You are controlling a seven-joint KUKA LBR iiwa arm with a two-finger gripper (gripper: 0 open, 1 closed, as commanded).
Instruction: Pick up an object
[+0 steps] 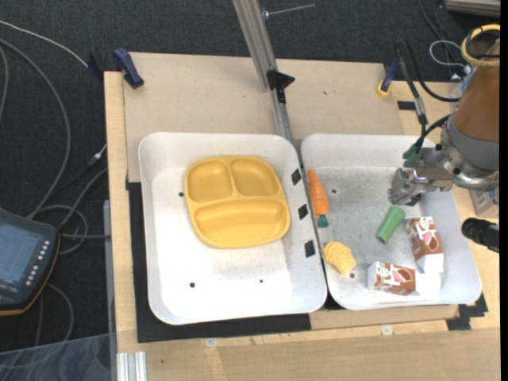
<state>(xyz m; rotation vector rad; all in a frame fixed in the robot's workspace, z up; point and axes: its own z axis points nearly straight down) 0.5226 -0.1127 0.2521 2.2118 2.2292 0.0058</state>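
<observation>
1. Claw (403,190) sits over the right shallow white bin (349,153), upper right part, just above the top end of the green plastic cylinder (390,224). Can't tell whether it's spread or closed; nothing visibly gripped.
2. Nearest candidate is the green cylinder: lying flat on the bin floor, tilted, top end near the claw, lower end pointing toward bin centre.
3. Other options in the same bin: orange carrot-shaped toy (318,194) against the left wall, yellow corn-like toy (340,256) lower left, two brown-and-white cartons, one (426,241) just right of the cylinder and one (395,278) near the front wall.
4. Left shallow white bin (159,292) has a yellow divided plastic plate (236,199) (wide and flat, poor grab target, skip).
5. My call: go for the cylinder. Line up across its short axis, centre on mid-body rather than the end, descend straight.
6. Risk: it's round, so an off-centre close will likely roll or squirt it out. The carton beside it is close, so keep clear of it on the way down.
7. Grip confirmed only if it lifts off the bin floor with the claw.
</observation>
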